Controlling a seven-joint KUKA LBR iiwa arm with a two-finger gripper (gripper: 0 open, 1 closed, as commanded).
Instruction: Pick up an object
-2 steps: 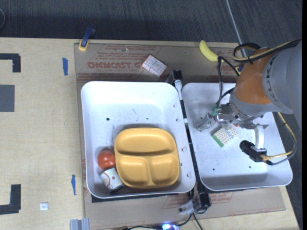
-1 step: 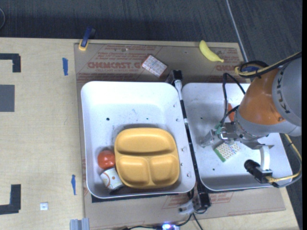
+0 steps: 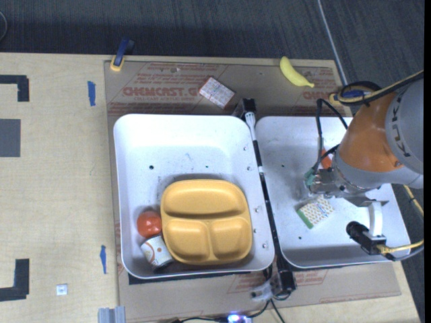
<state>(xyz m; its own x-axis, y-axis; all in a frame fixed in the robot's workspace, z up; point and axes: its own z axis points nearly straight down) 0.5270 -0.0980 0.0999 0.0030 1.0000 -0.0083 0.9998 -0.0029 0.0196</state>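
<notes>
Gripper (image 3: 322, 180) low in right bin (image 3: 289, 241), just above the patterned sponge (image 3: 315, 212) near front wall. Jaw state: cannot tell. Nothing lifted yet; grasp pending.

The grey KUKA arm with its orange band (image 3: 367, 143) reaches in from the right, its wrist bent downward. Its two-finger gripper (image 3: 322, 184) points down and sits low; the arm's own bulk hides much of it.
</notes>
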